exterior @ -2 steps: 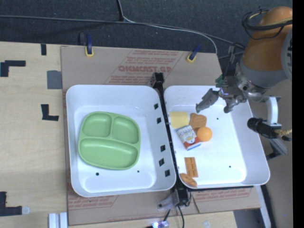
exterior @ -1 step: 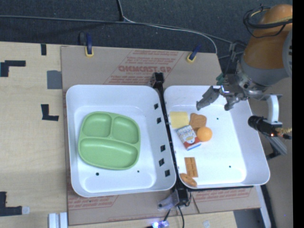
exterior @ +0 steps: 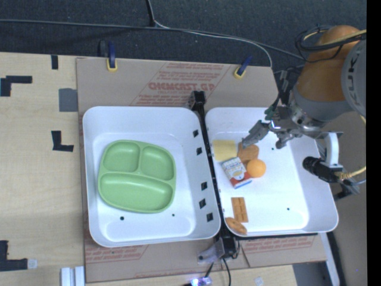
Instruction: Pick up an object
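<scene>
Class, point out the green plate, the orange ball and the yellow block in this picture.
green plate (exterior: pixel 137 177), camera view, on the floor of its large front compartment.
orange ball (exterior: pixel 256 168), camera view, on the middle of its top.
yellow block (exterior: pixel 223 149), camera view, on its flat upper face.

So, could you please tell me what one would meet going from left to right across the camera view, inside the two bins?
Green divided plate in the left bin → yellow slice in the right bin → orange ball → gripper.
</scene>
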### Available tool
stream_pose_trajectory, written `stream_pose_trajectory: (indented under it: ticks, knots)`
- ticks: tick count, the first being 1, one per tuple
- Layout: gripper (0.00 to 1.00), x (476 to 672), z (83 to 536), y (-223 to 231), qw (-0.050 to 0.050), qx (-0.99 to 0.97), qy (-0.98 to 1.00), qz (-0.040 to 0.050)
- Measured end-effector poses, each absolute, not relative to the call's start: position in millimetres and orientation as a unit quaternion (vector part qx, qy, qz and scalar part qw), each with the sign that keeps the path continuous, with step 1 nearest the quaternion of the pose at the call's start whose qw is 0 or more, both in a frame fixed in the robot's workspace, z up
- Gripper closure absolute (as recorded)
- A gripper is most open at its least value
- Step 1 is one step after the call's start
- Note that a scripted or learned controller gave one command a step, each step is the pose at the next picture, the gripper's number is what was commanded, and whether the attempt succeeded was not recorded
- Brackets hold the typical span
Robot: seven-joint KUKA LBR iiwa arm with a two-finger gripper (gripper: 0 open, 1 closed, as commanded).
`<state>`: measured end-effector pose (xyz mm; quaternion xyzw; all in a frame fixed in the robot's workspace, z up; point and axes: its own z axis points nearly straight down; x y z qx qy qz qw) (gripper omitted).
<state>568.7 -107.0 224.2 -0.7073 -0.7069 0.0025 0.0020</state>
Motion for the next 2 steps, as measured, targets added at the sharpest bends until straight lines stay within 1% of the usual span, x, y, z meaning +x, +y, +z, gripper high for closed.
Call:
stream_pose_trajectory:
  ticks: [2]
  knots:
    - [0.0, 567.3, 135.3, -100.2, 0.001, -0.707, -0.708, 0.0014]
